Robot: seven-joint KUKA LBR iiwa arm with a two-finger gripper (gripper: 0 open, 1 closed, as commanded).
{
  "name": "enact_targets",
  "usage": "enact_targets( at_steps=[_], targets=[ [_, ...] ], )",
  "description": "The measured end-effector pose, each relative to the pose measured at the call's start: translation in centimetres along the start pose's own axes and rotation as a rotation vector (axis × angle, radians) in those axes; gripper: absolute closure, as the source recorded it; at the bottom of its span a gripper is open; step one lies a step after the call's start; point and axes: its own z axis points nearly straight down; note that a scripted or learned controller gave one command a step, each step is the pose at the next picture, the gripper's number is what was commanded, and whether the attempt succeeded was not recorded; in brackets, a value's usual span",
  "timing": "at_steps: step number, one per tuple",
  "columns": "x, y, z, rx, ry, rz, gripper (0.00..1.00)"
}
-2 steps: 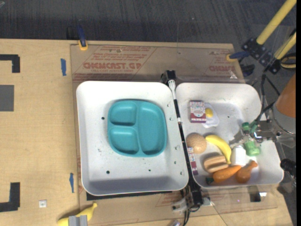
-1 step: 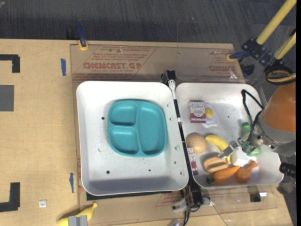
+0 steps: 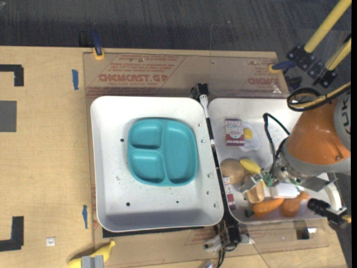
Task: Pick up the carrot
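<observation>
The carrot (image 3: pixel 266 207), orange and elongated, lies near the front edge of the right bin (image 3: pixel 254 111). My gripper (image 3: pixel 261 187) hangs just above and slightly left of it, low among the items in that bin. The grey wrist and the orange band (image 3: pixel 315 138) cover most of the gripper from above. A tan piece (image 3: pixel 256 194) sits right under the gripper, touching the carrot's upper side; I cannot tell whether it is held.
The right bin also holds a yellow banana-like item (image 3: pixel 249 166), a brown rounded item (image 3: pixel 233 172), a small maroon-and-white carton (image 3: pixel 234 133) and an orange lump (image 3: pixel 291 206) beside the carrot. In the left bin (image 3: pixel 106 166) lies a teal divided plate (image 3: pixel 163 152).
</observation>
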Motion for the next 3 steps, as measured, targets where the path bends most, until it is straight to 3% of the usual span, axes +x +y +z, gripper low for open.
enact_targets(
  at_steps=[2, 3],
  targets=[
    [0.0, -0.1, 0.0, 0.001, 0.0, 0.002, 0.0],
    [-1.1, -0.9, 0.0, 0.01, 0.001, -0.32, 0.0]
  ],
)
